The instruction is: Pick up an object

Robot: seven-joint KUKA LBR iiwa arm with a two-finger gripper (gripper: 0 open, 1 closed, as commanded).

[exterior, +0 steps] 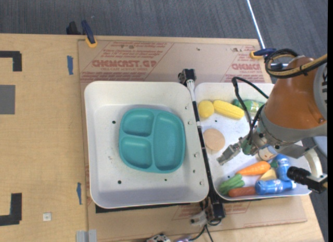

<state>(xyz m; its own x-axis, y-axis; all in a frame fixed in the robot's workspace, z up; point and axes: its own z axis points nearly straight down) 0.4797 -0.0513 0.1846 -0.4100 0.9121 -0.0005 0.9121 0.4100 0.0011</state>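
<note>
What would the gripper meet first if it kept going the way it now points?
Probably the bare floor of the right bin, just below the round tan disc; the gripper angles down-left, though its height is unclear.

A teal tray (152,139) lay in the left bin (99,131) on the bench (36,147). Blue tape (69,64) marked the bench's far left part.

Red print on brown cardboard sheet (156,64) under bins: "CHEMCAST GP" large at upper left, upside-down as seen from camera; smaller red lines below it too fine to read. Same red print repeats at upper right of sheet near arm, partly cut off by bin and cables; letters there not legible. No other readable text, numbers or labels.
</note>
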